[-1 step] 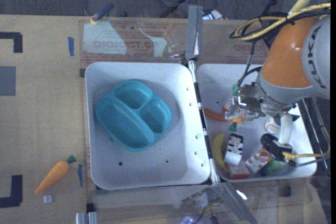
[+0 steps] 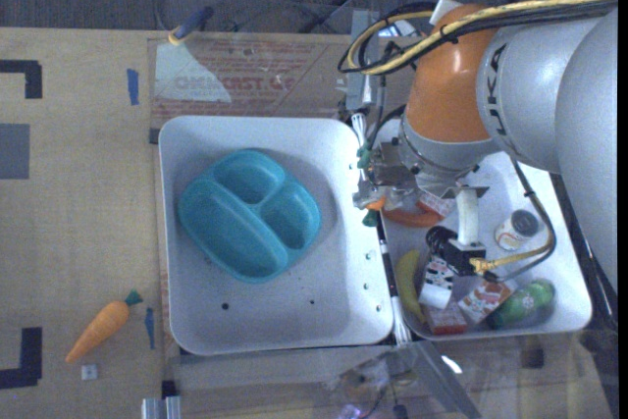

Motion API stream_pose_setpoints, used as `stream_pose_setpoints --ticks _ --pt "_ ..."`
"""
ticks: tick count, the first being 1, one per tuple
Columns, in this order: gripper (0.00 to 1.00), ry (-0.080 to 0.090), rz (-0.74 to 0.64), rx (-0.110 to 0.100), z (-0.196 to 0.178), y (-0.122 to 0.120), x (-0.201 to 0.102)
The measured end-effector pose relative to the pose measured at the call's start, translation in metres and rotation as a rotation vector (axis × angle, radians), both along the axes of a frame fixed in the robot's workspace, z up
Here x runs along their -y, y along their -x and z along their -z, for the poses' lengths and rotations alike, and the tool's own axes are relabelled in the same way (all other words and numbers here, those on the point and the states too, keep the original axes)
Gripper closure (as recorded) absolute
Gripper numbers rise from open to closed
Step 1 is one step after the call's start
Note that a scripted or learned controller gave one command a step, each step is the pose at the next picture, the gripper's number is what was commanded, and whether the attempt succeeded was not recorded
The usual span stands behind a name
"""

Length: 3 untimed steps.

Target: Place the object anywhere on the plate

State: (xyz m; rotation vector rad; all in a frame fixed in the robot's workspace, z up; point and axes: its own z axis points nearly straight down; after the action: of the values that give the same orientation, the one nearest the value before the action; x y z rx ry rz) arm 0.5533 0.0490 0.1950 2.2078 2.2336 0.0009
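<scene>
A teal plate (image 2: 250,213) with three compartments lies in the left white bin (image 2: 196,304), holding nothing. My gripper (image 2: 377,187) hangs over the left edge of the right bin (image 2: 574,294), just beside the wall between the two bins. The wrist and its orange band cover most of the gripper. A small orange and red object (image 2: 407,206) peeks out right under the gripper; whether it is held or lies in the bin I cannot tell.
The right bin holds a yellow banana (image 2: 404,278), small cartons (image 2: 446,294), a green object (image 2: 525,301) and a white round item (image 2: 517,229). A toy carrot (image 2: 98,329) lies on the bench left of the bins. Yellow and black cables run over the arm.
</scene>
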Motion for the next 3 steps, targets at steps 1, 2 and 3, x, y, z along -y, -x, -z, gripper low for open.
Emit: stream_pose_setpoints --ticks 1,2,3 --pt "1.00 0.000 -0.034 -0.001 0.031 -0.049 -0.077" --pt "0.00 0.000 -0.034 -0.001 0.031 -0.049 -0.077" --pt "1.00 0.001 -0.036 0.001 0.021 -0.050 -0.078"
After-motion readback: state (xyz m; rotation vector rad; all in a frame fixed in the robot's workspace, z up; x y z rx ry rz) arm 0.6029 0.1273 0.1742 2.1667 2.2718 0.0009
